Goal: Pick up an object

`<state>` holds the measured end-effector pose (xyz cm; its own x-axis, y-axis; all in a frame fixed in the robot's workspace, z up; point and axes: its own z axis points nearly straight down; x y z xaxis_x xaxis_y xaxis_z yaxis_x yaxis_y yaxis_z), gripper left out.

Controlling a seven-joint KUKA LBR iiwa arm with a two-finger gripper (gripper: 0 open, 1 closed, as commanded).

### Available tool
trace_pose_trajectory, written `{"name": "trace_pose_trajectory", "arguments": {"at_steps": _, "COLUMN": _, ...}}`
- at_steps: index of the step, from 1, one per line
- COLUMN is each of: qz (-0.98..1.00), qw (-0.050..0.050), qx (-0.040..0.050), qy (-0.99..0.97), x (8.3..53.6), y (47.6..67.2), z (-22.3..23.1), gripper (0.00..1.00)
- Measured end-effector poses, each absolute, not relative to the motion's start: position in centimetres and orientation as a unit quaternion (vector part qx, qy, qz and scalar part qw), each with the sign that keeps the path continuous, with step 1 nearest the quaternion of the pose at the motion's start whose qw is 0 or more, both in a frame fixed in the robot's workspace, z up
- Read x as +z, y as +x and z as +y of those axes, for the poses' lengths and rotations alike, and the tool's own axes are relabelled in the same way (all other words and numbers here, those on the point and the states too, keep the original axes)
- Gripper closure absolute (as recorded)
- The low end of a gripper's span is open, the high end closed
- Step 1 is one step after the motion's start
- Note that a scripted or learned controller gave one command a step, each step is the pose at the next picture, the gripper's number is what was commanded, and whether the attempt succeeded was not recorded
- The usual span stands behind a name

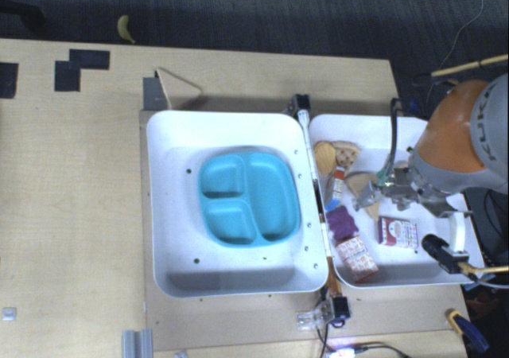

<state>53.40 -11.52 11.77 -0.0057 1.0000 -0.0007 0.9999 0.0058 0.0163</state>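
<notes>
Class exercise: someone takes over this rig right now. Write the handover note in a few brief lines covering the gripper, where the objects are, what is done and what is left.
Gripper: low over the right bin, arm in from the right. The state of the jaws cannot be read from this view, and nothing is seen held.
Objects: in the right bin, a tan cookie-like item at the far end, a purple item and a red-and-white patterned packet along the left wall, and a red-and-white box mid-bin. The left bin holds a blue divided tray.
Done: approach only.
Left: grasp one object and lift it.
</notes>
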Motion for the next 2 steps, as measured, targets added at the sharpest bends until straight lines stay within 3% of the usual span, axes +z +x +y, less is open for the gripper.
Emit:
{"name": "trace_pose_trajectory", "arguments": {"at_steps": 1, "qz": 0.710, "qw": 0.007, "qx": 0.0068, "qy": 0.704, "x": 12.84, "y": 53.54, "z": -11.46, "gripper": 1.00}}
{"name": "trace_pose_trajectory", "arguments": {"at_steps": 2, "qz": 0.710, "qw": 0.007, "qx": 0.0068, "qy": 0.704, "x": 12.84, "y": 53.53, "z": -11.46, "gripper": 0.00}}
